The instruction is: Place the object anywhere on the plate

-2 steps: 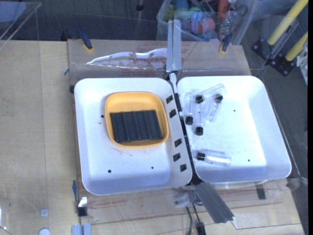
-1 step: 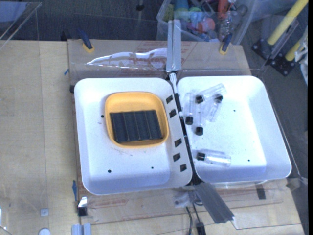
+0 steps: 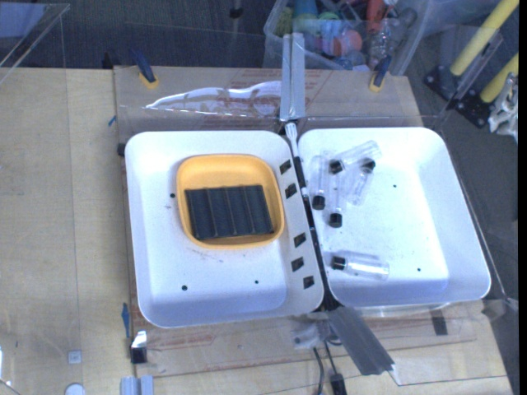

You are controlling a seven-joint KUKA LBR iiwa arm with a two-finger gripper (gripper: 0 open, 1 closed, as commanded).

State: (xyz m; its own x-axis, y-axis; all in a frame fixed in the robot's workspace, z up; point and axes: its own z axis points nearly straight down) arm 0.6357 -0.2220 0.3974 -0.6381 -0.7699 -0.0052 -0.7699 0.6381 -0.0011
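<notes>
1. a dark ribbed block [image 3: 228, 211] lies flat on the plate [image 3: 188, 177], covering most of the plate's middle and front, with its long side running left to right.
2. the plate is orange-yellow, squarish with rounded corners, and its rim shows all around the block, widest along the far edge.
3. the plate sits in the left bin [image 3: 156, 278], toward the far side, with bare white floor nearer the camera.
4. right of the plate, a dark divider [image 3: 300, 220] with small black tabs runs between the two bins.
5. beyond the divider, the right bin [image 3: 428, 245] holds several clear little tubes with black caps [image 3: 346, 175], bunched near the divider on the far side.
6. one more clear tube [image 3: 360, 264] lies apart from that bunch, on the near side of the right bin.
7. behind both bins, farther from the plate, a clear tub of coloured toys [image 3: 346, 15] stands on the bench.
8. the arm's claw cannot be made out, so its state cannot be told.
</notes>
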